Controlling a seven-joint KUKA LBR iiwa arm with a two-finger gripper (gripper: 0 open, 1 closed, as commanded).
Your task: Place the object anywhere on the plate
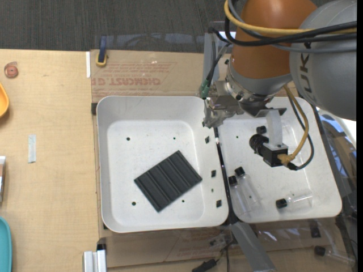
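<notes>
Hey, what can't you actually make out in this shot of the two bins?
Camera view:
- Right bin, far part: hidden under the arm.
- Left vial, right vial: clear, outlines faint on white.
- Orange thing, teal thing: cut by the left edge.

One fixed camera looks down at a slant from above the pale wooden bench (51,152). The shallow white plastic left bin (105,169) and right bin (323,187) sit near, mid-frame.

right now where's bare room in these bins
Left white bin: bare floor all round the dark grey ribbed rectangular plate, widest by the far wall. Right white bin is crowded: grey arm over its far half, clear black-capped vials in front.
</notes>
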